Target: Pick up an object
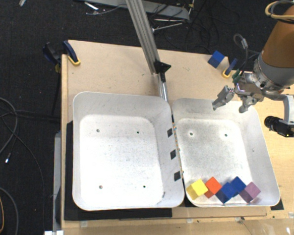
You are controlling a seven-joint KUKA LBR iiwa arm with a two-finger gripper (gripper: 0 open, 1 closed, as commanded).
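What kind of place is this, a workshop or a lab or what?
Most likely a robotics lab. A robot arm with a gripper hangs over two white bins on a wooden bench, toy blocks sit in the right bin, and cables trail over the dark carpet.

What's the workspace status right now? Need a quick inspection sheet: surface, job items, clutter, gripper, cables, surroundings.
Surface: wooden bench bearing the left bin and right bin side by side.
Job's things: yellow cube, orange cube, blue cube and purple cube, crowded along the right bin's near edge.
Clutter: a stray blue block on the bench outside the bins; clamps at the bench's far corners.
Gripper: gripper open, above the right bin's far rim, holding nothing.
Cables: black cables on the floor left of the bench; more at the far side.
Surroundings: dark carpet, metal pole slanting over the bench.
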